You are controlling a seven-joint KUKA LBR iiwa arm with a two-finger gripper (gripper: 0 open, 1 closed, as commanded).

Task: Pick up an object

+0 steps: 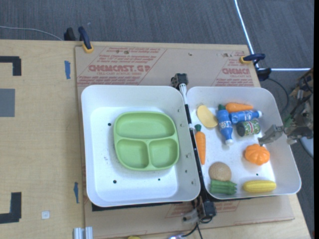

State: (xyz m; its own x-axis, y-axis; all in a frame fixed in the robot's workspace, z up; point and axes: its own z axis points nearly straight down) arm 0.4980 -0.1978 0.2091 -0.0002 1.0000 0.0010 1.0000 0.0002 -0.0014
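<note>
Toy food crowds the right bin (286, 148), and any piece there could serve as the object to lift; the gripper (273, 132) hangs at that bin's right wall, just above the orange pumpkin (257, 154), and whether it is parted or closed cannot be told from this slanted view; nothing visibly sits in its grasp. Nearest candidates are the pumpkin and the dark green-labelled can (248, 128) just beside it; the yellow corn (259, 186) lies further toward the near wall, well apart from its neighbours. To do the pick well, I would favour a piece with free space on two sides, line the tool across its narrow width, and descend straight so that nothing nearby gets nudged; the two blue bottles (225, 125) and the carrot (239, 106) by the far wall lie touching, so they look a poorer choice. Left bin (94, 133) holds a green divided plate (146, 141); a second carrot (200, 146) lies along the divide between bins.
</note>
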